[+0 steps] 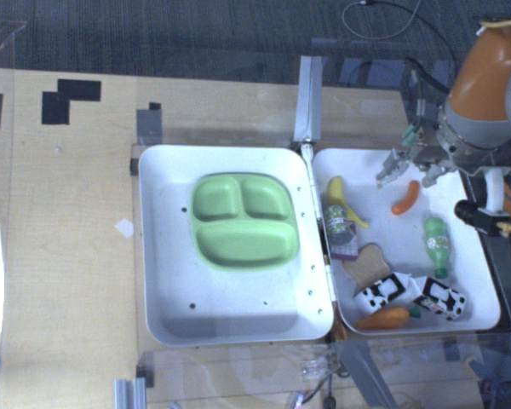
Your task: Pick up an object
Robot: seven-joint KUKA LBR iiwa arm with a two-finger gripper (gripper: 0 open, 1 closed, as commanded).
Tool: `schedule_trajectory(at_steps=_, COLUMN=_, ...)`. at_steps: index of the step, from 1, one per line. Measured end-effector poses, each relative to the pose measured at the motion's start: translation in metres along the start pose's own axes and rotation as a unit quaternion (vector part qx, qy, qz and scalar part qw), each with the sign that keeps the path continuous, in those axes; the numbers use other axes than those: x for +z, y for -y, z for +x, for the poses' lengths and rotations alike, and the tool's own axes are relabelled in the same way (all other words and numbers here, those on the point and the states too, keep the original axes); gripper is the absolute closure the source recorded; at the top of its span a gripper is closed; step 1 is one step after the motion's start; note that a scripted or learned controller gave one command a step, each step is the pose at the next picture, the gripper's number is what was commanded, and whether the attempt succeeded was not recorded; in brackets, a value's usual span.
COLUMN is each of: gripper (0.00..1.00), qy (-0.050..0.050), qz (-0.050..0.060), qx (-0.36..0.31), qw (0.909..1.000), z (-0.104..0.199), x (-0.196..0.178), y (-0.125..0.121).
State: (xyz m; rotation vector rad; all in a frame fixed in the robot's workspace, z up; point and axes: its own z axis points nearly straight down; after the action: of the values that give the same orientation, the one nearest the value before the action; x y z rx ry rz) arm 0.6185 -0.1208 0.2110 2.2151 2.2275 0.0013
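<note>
My gripper (411, 169) hangs over the back of the right bin (485, 267), its fingers spread open with nothing between them. Just below and in front of it lies a small orange sausage-shaped toy (405, 198), apart from the fingertips. Further left are a yellow banana (336, 196) and a purple packet (341, 233). A green bottle (437, 244) lies toward the bin's right side. Near the front sit a slice of toast (370, 264), two black-and-white blocks (383, 290) (442, 297) and an orange carrot (381, 318).
The left bin (166, 254) holds a green divided plate (243, 220). A metal post (307, 100) stands at the back, above the divider between the bins. The arm's orange band (490, 66) rises at the far right, with black fittings (485, 216) beside the right bin.
</note>
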Motion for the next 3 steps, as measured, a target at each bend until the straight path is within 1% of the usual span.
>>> schedule_trajectory(at_steps=1, gripper=0.00, qy=0.000, qz=0.000, qx=0.000, qw=1.0000, z=-0.019, x=0.106, y=-0.001)
schedule_trajectory(at_steps=2, gripper=0.00, qy=0.000, qz=-0.001, qx=0.061, qw=0.9982, z=-0.006, x=0.036, y=-0.025)
schedule_trajectory(at_steps=3, gripper=0.00, qy=0.001, qz=-0.003, qx=0.041, qw=0.9992, z=-0.019, x=0.110, y=-0.027)
